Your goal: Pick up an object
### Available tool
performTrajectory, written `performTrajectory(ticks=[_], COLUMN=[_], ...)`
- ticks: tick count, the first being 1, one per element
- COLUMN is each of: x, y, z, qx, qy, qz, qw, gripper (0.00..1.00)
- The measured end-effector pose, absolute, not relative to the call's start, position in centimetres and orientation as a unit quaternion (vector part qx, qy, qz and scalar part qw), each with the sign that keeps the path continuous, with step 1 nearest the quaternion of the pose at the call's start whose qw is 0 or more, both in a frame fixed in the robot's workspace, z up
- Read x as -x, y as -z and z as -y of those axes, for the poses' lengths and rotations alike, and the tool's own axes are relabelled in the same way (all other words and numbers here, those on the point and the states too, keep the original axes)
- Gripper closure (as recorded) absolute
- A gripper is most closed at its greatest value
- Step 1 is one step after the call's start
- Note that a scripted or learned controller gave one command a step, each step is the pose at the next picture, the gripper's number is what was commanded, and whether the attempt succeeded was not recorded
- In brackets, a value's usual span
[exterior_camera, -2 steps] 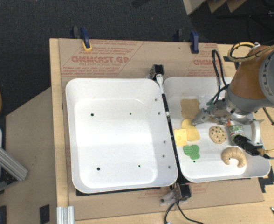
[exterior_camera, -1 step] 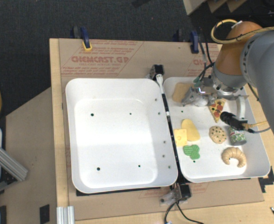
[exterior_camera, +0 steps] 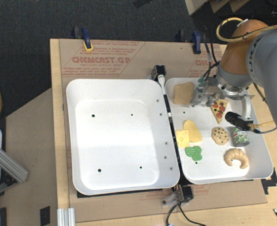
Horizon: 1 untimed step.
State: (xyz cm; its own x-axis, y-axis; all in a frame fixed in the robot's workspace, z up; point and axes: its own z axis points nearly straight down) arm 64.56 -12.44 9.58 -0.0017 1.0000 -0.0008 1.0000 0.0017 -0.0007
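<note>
Two shallow white plastic bins are seen side by side: left bin [exterior_camera: 82, 126] smooth with dark dots, right bin [exterior_camera: 256, 166] loaded with seven toy foods. Counted: one tan bread slice [exterior_camera: 183, 92] at far left, one triangular pizza slice [exterior_camera: 218, 110], two yellow cheese pieces [exterior_camera: 188, 132], one round cookie [exterior_camera: 219, 135], one green leafy piece [exterior_camera: 193, 152], one curved croissant [exterior_camera: 236, 157]. Gripper [exterior_camera: 203, 94] is positioned beside the bread slice; jaw state cannot be told.
</note>
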Motion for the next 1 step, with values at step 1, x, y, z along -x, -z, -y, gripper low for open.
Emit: performTrajectory(ticks=[1], x=[-55.43], y=[-8.43], z=[11.74], qx=[-0.708], qy=[0.0019], qz=[-0.706], qw=[-0.003], gripper=[1.00])
